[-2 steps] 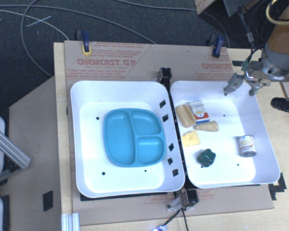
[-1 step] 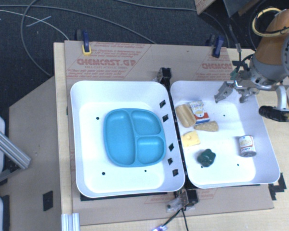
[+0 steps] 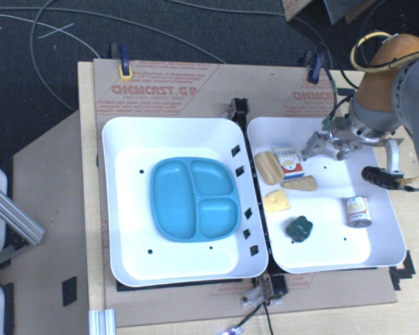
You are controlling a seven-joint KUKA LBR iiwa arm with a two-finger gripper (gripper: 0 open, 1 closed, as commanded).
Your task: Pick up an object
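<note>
The gripper (image 3: 320, 145) hangs over the right bin (image 3: 377, 246), near the small carton (image 3: 288, 160); I cannot tell how its jaws stand

Blue tray (image 3: 194, 199) (three compartments) in left bin (image 3: 119, 208).

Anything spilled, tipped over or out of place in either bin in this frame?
Only one thing stands out: the small can in the right bin lies on its side, not upright. The food items near the divider sit loosely scattered, nothing spilled. The blue divided plate lies flat in the left bin. The claw hovers over the right bin's far side.
</note>
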